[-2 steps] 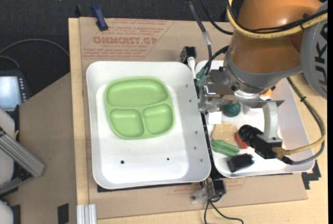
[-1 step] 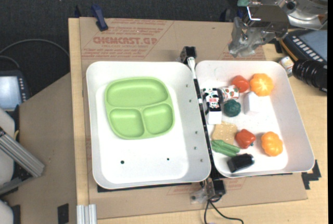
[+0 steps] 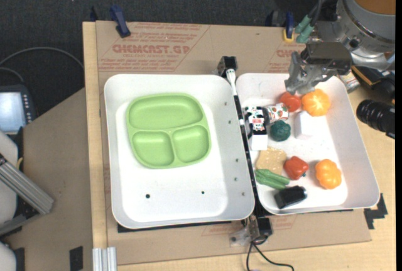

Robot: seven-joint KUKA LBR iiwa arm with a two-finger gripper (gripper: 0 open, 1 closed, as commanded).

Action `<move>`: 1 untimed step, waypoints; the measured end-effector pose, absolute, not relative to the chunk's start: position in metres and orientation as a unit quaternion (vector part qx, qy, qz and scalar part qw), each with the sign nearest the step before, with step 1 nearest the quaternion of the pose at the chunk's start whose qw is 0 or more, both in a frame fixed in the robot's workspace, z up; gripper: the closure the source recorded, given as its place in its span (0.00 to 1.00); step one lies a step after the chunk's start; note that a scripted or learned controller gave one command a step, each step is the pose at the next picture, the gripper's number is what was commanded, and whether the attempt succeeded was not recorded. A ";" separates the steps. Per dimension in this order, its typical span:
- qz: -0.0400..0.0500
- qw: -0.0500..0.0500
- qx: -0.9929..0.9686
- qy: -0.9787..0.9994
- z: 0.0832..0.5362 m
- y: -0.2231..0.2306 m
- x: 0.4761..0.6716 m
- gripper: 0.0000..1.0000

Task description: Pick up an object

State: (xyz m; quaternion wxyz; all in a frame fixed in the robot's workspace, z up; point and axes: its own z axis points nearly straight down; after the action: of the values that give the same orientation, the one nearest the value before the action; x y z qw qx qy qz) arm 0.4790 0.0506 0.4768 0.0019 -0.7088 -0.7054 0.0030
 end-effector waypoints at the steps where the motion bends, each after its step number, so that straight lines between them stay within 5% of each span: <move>1: 0.003 0.002 -0.709 -0.705 0.416 0.014 0.479 1.00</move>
State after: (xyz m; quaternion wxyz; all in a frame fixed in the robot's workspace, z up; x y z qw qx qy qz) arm 0.4788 0.0140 0.4160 0.0023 -0.7093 -0.7049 0.0034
